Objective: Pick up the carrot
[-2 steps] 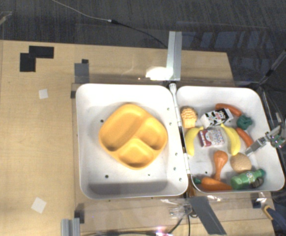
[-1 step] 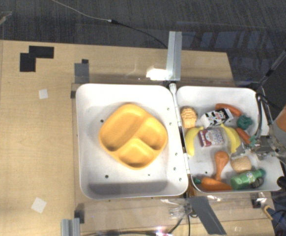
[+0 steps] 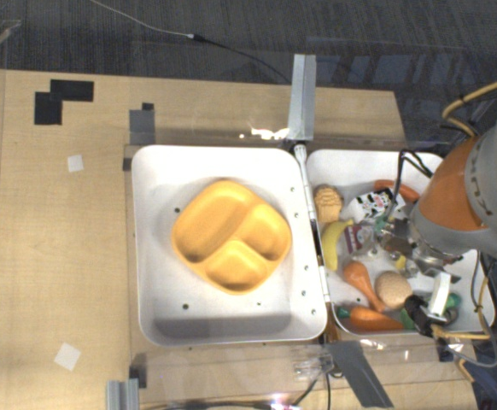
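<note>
Gripper (image 3: 402,244) low in right bin (image 3: 462,165) – grip state unclear. Carrot (image 3: 373,319) wedged against wall, potato (image 3: 393,289) touching – risk: wrong item grabbed.

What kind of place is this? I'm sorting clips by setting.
Probably a robotics lab bench: a wooden bench bearing two white bins, a grey-and-orange arm over the right one, toy food such as a carrot and banana inside.

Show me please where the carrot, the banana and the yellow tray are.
carrot (image 3: 375,319): camera view, middle of its orange body.
banana (image 3: 331,243): camera view, middle of its curve.
yellow tray (image 3: 231,234): camera view, centre ridge between its compartments.
</note>
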You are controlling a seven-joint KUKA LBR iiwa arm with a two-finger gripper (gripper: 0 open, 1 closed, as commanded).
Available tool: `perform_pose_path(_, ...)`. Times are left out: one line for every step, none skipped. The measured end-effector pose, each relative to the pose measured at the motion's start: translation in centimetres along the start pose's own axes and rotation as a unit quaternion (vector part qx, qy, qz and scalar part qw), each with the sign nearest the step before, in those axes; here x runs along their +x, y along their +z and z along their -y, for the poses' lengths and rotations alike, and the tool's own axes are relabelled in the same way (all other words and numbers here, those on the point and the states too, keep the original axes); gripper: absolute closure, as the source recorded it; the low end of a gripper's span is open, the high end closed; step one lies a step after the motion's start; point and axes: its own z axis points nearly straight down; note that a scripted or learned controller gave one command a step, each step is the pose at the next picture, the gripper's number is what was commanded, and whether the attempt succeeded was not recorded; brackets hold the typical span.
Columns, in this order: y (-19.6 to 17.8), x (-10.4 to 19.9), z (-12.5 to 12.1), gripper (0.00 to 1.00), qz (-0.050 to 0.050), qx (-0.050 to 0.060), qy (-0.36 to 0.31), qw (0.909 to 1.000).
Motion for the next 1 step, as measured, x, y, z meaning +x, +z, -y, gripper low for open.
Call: perform_pose_path(-0.08,2.23,2.97,0.0,0.001,-0.003,0.005,1.0)
